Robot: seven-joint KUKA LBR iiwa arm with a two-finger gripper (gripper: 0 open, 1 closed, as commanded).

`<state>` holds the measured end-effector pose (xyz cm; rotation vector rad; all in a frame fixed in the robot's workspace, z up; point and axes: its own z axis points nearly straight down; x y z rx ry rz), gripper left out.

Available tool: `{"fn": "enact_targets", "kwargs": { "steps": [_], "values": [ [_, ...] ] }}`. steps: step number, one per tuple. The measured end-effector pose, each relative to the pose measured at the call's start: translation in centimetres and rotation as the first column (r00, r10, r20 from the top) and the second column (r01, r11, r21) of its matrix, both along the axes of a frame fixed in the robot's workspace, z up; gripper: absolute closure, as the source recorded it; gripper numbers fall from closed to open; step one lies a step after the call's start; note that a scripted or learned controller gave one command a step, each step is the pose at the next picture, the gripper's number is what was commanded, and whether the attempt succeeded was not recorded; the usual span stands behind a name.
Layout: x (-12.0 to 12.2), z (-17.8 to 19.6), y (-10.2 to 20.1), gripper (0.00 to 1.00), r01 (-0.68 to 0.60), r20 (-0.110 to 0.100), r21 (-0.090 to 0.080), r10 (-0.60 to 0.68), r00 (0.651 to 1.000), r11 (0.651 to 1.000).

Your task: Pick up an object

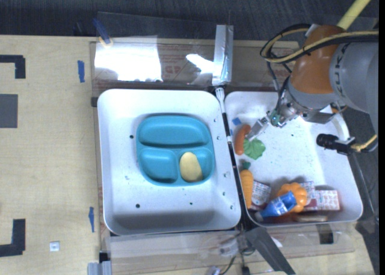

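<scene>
My gripper (262, 127) hangs low over the upper left part of the right bin (338, 168), reaching in from the right. Its tip is just right of an orange toy vegetable (240, 139) and just above a green leafy piece (255, 148). I see nothing held in it. Along the bin's front lie an orange carrot (246, 183), a small printed packet (260, 194), an orange and blue toy (286, 200) and a red and white box (325, 199).
The left bin (120, 207) holds a blue divided tray (171, 135) with a yellow, egg-shaped item (190, 166) in its lower right compartment. A metal divider post (222, 54) stands behind the bins. The arm's grey and orange wrist (319, 69) overhangs the right bin's back.
</scene>
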<state>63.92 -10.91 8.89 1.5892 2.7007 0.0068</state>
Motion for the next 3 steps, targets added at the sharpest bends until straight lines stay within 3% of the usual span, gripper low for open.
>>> {"fn": "enact_targets", "kwargs": {
  "steps": [1,3],
  "values": [
    [2.48,-0.17,0.28,0.0,-0.021,-0.024,0.0,0.021,0.999,1.0],
    [2.33,-0.15,0.2,0.0,-0.129,-0.029,-0.005,0.129,0.991,0.992]
  ]
}}
